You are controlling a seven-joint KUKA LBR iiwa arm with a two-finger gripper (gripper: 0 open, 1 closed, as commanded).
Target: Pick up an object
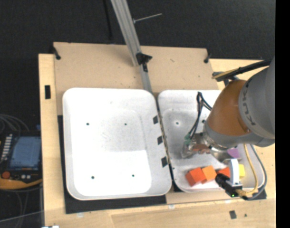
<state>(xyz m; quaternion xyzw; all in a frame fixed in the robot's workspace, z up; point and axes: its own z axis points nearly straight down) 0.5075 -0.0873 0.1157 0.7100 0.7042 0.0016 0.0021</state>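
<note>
My arm reaches in from the right over the right bin, its orange band and grey body covering much of that bin. The gripper is low inside the right bin, near its middle. An orange block lies on the bin floor just in front of the gripper, towards the near rim. A small purple thing peeks out beside the wrist on the right, and a bit of green shows by the gripper's left side. What lies directly under the gripper is hidden.
The left bin stands beside the right one, with a row of small black clips along the shared rim. A slanted metal post rises from the bench's far side. A handheld control pendant lies off the bench at left.
</note>
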